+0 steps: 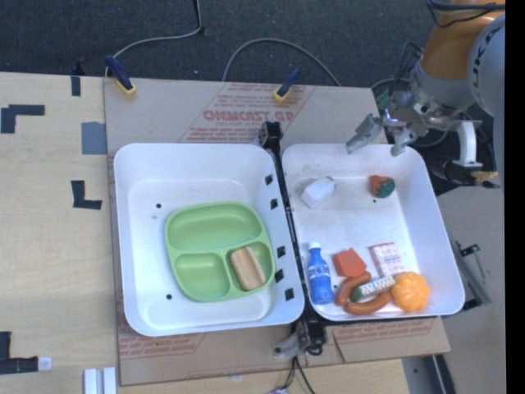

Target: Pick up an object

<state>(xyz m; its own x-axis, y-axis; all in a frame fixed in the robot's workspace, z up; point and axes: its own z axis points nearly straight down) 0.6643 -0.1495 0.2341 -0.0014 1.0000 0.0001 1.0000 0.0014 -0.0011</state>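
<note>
Resting on bench: two shallow white plastic bins side by side on a brown cardboard sheet (238,113), which lies on the pale wooden benchtop (49,245).
Left bin (135,220): holds a light green plastic tray with three compartments (217,249).
Right bin (426,220): holds the loose small objects; most crowd its near edge, two lie toward its far end.
Arm (459,39): grey with an orange band, reaching in from the right, above the far right corner of the right bin.
Gripper (379,136): two grey fingers spread apart with nothing between them, hovering over the far rim of the right bin, apart from every object.
Tan bread-like block (247,268): lies in the tray's near right compartment.
Orange round fruit-like toy (411,291): near right corner of the right bin.
Red-brown curved sausage toy (363,295): just left of the orange toy.
Blue bottle with white cap (318,274): near left corner, beside the bin wall.
Red-and-white printed packet (386,259): behind the orange toy.
Orange-red flat square (350,263): between bottle and packet.
White lump (317,190): far left part of the right bin.
Small red and green toy (381,185): far part of the bin, nearest the gripper.
</note>
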